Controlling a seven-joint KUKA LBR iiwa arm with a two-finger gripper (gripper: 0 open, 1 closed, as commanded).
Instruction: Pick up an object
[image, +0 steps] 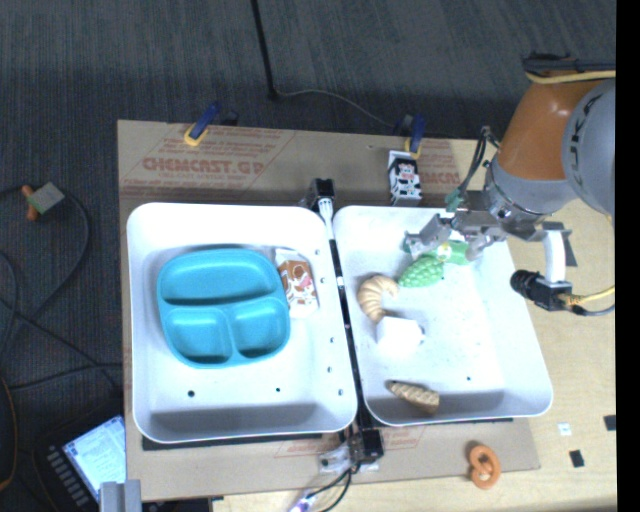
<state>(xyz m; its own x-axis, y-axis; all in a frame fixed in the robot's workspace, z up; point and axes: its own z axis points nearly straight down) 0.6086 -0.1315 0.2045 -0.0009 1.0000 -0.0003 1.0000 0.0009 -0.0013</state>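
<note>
My gripper (447, 240) hangs low over the far part of the right bin (520, 345), open, with its grey fingers (421, 240) spread. A green knobbly toy (424, 269) lies slanted on the bin floor, and its upper right end reaches in between the spread fingers. I cannot tell whether they touch it. A beige curled shell-like piece (377, 293) rests just left of the toy. A white block (398, 336) sits below that, and a brown bread-like piece (413, 396) lies near the bin's front wall.
The left bin (150, 400) holds a blue divided plate (222, 305) and a small brown-and-white packet (295, 283). An orange ring (483, 463) lies on the board in front of the bins. A small black-and-white figure (403, 176) and two clamps (203, 122) stand at the back edge.
</note>
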